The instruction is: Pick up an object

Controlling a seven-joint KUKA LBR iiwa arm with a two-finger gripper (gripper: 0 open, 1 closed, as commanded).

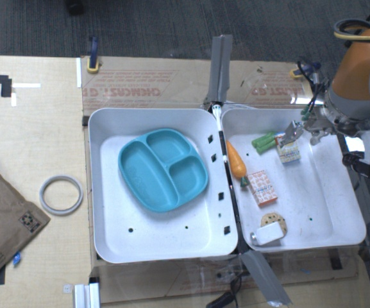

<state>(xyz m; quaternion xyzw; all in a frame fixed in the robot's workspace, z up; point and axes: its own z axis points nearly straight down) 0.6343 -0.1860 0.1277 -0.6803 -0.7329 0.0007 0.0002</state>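
Jaws (294, 135) are seen lowered over a small box (288, 153) beside the green item (264, 142), at the right bin's (326, 226) twelve o'clock, for a grasp; their opening cannot be told.

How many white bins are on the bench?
2. The left bin holds a blue divided plate. The right bin beside it holds the small objects, under the gripper.

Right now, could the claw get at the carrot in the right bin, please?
Probably yes: the carrot lies uncovered by the divider, apart from the claw, with nothing stacked on it and bare bin floor between.
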